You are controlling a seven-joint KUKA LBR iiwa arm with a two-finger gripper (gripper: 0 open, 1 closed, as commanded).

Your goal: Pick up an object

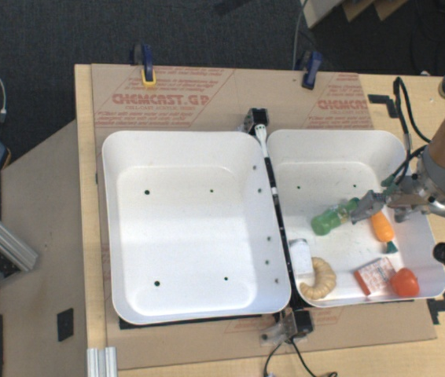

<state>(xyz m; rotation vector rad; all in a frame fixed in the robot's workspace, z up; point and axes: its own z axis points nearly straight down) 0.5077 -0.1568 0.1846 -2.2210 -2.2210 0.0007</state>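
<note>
Hand [364,205] low in right bin [317,149], beside green bottle [329,220] at its 3 o'clock; grip state unclear. Centre over bottle, avoid orange piece [381,226].

A green bottle-shaped toy [329,220] lies on its side in the right bin [317,149], near its middle.

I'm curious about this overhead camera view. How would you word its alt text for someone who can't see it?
A grey robot arm reaches from the right into the right bin, its end effector beside a green bottle and an orange carrot. A croissant, a red packet and a tomato lie nearer the front edge.
</note>
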